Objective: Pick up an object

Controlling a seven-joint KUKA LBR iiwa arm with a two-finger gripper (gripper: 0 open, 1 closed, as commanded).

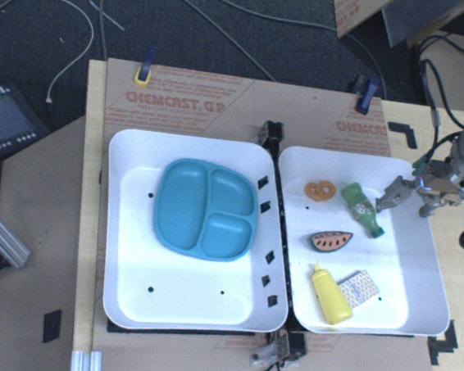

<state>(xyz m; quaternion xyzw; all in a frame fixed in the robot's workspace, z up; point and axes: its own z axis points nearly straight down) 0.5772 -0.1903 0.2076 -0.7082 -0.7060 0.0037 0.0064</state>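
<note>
Above the right bin's far right corner we see the gripper [412,199], its two fingers [391,195] spread wide apart with nothing between them; one finger points down toward the bin's floor, the other sits over the rim. Behind them the grey wrist leads off toward the right.

Just beside the nearer fingertip lies a green bottle [362,208], tilted on its side near the far edge of the right bin [429,267], not touching the finger as far as we can tell. Left of the bottle, near the far left corner, we find a small pretzel [320,191]. Near the bin's middle rests a watermelon slice [330,241]. Toward the near edge a yellow mustard bottle [330,295] lies on its side, with a small patterned packet [358,288] just beside it on the right.

Across the divider, the left bin [128,235] carries a blue divided plate [206,209] in its far half.
</note>
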